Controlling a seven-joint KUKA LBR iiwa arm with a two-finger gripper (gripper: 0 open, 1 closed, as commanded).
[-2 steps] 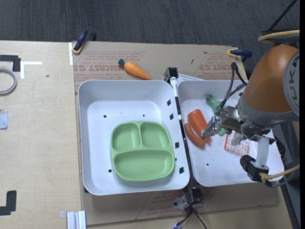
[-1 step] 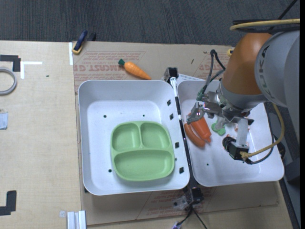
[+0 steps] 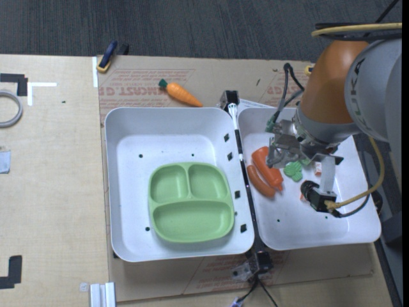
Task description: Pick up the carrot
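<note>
A pale wooden tabletop carries a sheet of printed brown cardboard, and on that sheet stand two shallow white bins side by side, clipped together along their shared edge. Beyond the far edge of the tabletop lies dark grey carpeted floor. The carrot, orange with a small green top, lies on the cardboard outside both bins, just beyond the far rim of the left bin and well apart from the arm. Inside the left bin rests a green divided plate with three compartments. The right bin holds two reddish-orange sausage-shaped pieces lying close together near its left wall, and a small green piece just beside them. The grey arm with its orange band reaches over the right bin, and the claw hangs low above the sausage-shaped pieces; whether it is clenched or released cannot be told from here. A blue-handled tool lies at the far corner of the cardboard, and black tape marks sit on the wood at left.
</note>
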